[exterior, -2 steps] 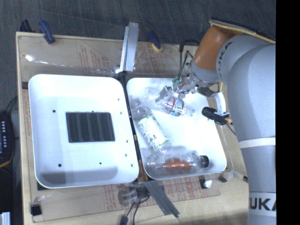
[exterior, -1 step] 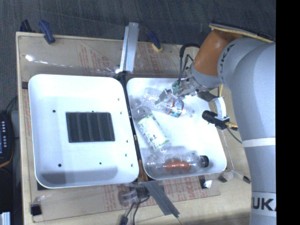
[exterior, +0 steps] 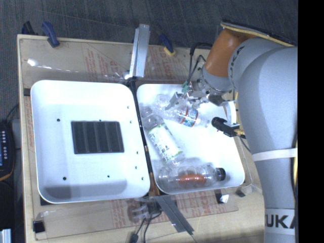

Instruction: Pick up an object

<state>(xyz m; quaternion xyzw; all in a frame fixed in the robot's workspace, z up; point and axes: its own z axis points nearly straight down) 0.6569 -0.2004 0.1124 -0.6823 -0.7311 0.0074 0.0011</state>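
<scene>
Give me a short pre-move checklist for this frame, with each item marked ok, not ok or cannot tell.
1. Gripper is over the right bin, at its far end: ok.
2. A target lies under it: ok, a small clear bottle with a red and blue label sits just below.
3. Finger opening: cannot tell, clutter and the wrist hide it.
4. Object already held: cannot tell; nothing is seen between the fingers.
5. Other objects lie apart from the target: ok, the white-labelled bottle and the clear bottle with a dark cap lie nearer the camera.
6. Left bin free for a drop: ok, only its dark grate shows.
</scene>
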